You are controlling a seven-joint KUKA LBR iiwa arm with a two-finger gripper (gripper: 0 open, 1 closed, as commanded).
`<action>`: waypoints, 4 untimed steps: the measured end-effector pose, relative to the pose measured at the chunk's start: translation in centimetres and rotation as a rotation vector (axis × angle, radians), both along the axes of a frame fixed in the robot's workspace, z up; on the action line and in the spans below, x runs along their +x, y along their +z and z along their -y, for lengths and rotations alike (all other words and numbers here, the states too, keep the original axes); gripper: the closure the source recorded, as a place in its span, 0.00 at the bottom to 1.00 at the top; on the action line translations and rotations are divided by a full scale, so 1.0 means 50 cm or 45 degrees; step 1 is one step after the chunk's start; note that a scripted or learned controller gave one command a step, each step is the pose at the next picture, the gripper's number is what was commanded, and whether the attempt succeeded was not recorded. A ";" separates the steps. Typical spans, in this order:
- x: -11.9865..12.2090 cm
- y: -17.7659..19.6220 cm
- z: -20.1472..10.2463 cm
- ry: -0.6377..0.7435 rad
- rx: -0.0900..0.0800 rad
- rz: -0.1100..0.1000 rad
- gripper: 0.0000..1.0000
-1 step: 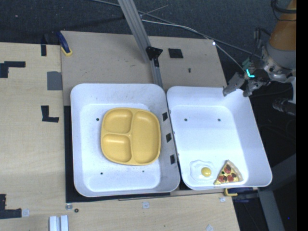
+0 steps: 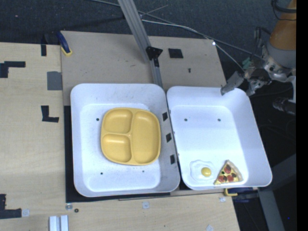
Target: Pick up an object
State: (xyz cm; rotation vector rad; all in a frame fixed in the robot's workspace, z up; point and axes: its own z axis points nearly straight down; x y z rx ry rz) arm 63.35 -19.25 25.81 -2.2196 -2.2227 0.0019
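Above right bin's (image 2: 250, 110) far corner, claw (image 2: 234, 84) hanging low, grip seemingly released, hard to confirm

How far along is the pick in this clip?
Nothing looks picked yet. The claw sits at the right bin's far corner, away from the objects. The fried egg and pizza slice lie in that bin's near end; the yellow plate lies in the left bin. Approach, grasp and lift remain.

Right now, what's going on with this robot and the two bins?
The arm's tool sits at the far right corner of the right bin, holding nothing. A toy fried egg and pizza slice lie side by side at that bin's near edge. The left bin holds a yellow divided plate. Nothing is picked up yet.
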 end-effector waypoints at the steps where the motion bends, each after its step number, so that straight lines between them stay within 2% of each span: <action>1: -0.021 -0.109 -0.008 0.000 0.000 -0.007 0.00; 3: -0.039 -0.337 -0.027 0.000 0.000 -0.008 0.00; 4: -0.035 -0.310 -0.028 0.002 0.000 -0.001 1.00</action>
